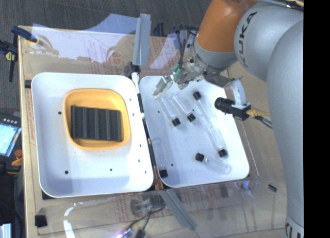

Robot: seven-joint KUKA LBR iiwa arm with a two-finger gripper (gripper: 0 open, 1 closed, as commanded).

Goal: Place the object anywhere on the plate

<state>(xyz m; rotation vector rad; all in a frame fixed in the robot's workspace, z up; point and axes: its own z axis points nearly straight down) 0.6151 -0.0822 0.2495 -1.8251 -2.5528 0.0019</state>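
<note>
A yellow plate (72,100) lies in the left bin (51,172), and a dark grey ribbed block (97,123) rests in its middle. Several clear tubes with black caps lie loose in the right bin (178,177): one (170,109) near the top left, one (184,106) beside it, a long one (215,138) to the right and one (216,165) at the lower right. My gripper (166,84) hangs low over the right bin's top left corner, just above the upper ends of the two nearest tubes. No tube is visibly lifted.
The grey arm with its orange band (221,20) covers the upper right. A black fitting (229,105) sticks out from the wrist over the right bin. A raised ridge (142,123) divides the bins. A grey bar (141,38) stands behind them.
</note>
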